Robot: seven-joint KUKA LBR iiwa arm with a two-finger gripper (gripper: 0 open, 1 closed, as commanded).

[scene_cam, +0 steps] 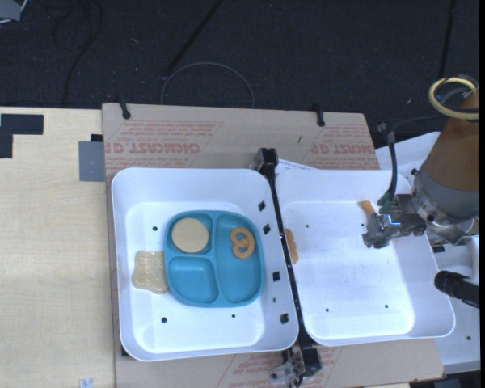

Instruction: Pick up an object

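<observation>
We see the gripper (377,231) over the right bin's (347,322) right edge, near an orange stick (366,208). Whether it is open, we cannot tell. We should centre over the stick before descending.

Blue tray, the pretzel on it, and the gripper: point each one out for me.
blue tray (200,285): camera view, bare floor of its lower compartment.
pretzel (242,242): camera view, middle of its loops.
gripper (377,234): camera view, at its fingertips.

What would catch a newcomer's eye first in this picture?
The bright blue divided tray in the left bin, with a round cracker and a pretzel in its upper compartments. Next, the grey and orange arm reaching in from the right, its gripper over the right bin.
</observation>
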